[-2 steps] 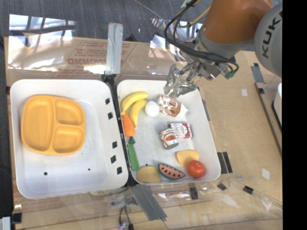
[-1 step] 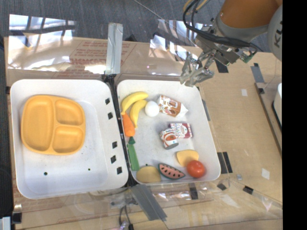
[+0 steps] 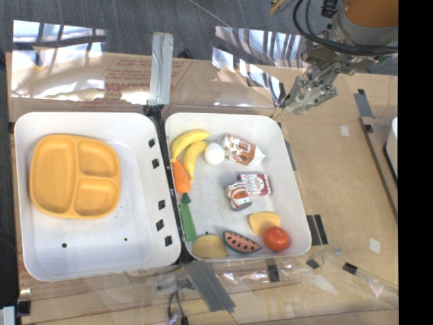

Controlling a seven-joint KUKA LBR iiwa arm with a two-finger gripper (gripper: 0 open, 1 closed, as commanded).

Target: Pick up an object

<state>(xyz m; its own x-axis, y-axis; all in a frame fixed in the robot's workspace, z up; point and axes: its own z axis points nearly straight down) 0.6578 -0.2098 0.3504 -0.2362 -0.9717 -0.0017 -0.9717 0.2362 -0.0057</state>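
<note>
The right bin [image 3: 287, 181] holds toy food: yellow bananas [image 3: 187, 149], a white egg [image 3: 214, 154], two small cartons [image 3: 241, 149] [image 3: 247, 190], a carrot [image 3: 181, 176], a green piece [image 3: 187, 221], a watermelon slice [image 3: 241, 242], a tomato [image 3: 276, 238], a yellow wedge [image 3: 262, 220] and a tan piece [image 3: 210, 246]. My gripper [image 3: 306, 98] hangs above the bin's far right corner, outside the rim, with nothing seen between its fingers.
The left bin [image 3: 40, 249] carries an orange divided plate [image 3: 74, 176]. Cardboard and tape surround both bins. Shiny foil strips lie behind the bins. The arm's orange band [image 3: 369, 2] and cables sit at the top right.
</note>
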